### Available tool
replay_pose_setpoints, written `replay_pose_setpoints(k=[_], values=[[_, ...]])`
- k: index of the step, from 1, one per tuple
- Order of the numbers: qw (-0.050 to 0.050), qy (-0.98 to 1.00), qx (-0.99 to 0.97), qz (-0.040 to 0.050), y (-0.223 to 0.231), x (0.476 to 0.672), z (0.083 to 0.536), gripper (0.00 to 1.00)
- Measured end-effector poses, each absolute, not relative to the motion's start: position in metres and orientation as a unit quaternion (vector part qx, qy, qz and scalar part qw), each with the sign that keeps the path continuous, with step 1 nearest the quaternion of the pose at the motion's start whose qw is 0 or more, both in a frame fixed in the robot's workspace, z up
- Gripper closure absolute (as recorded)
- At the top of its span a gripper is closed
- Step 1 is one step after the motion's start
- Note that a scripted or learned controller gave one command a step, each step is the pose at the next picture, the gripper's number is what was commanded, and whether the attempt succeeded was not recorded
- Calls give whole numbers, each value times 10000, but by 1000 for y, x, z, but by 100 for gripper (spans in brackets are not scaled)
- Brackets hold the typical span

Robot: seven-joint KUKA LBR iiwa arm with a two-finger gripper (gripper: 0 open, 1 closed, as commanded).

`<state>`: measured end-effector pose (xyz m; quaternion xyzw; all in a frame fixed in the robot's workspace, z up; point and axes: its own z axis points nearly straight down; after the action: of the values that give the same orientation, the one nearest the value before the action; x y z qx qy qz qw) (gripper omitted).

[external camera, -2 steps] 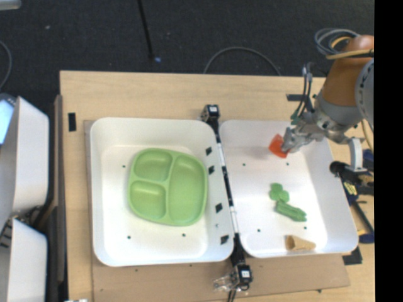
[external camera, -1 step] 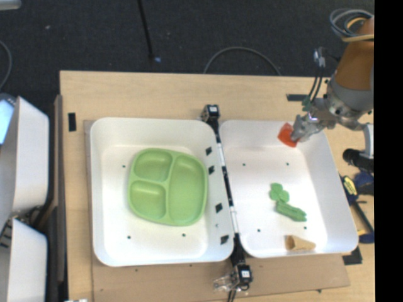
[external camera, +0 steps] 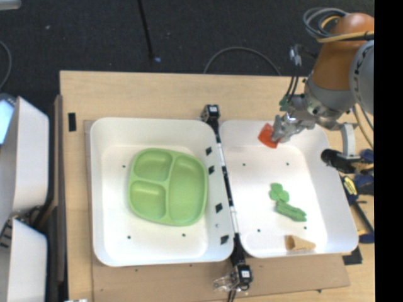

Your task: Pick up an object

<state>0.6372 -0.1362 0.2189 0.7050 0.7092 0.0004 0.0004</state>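
Note:
My gripper (external camera: 278,133) hangs over the back of the right bin (external camera: 327,231), near that bin's far rim. It is shut on a small red block (external camera: 268,136), which sticks out from the fingertips to the lower left. A green leafy toy (external camera: 286,203) lies in the middle of the right bin. Near that bin's front edge sits a tan wedge-shaped piece (external camera: 299,244). A green divided plate (external camera: 169,185) lies flat in the left bin (external camera: 104,231).
A ridge with black clips (external camera: 221,181) separates the two bins. Blue and black tools (external camera: 349,165) lie on the bench to the right of the right bin. Cables run behind the bench.

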Motion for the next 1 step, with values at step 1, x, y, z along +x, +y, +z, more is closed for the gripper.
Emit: replay_pose_setpoints(k=[1], values=[[-1, 7090, 7052, 2, -86, 615, 219, 100]])
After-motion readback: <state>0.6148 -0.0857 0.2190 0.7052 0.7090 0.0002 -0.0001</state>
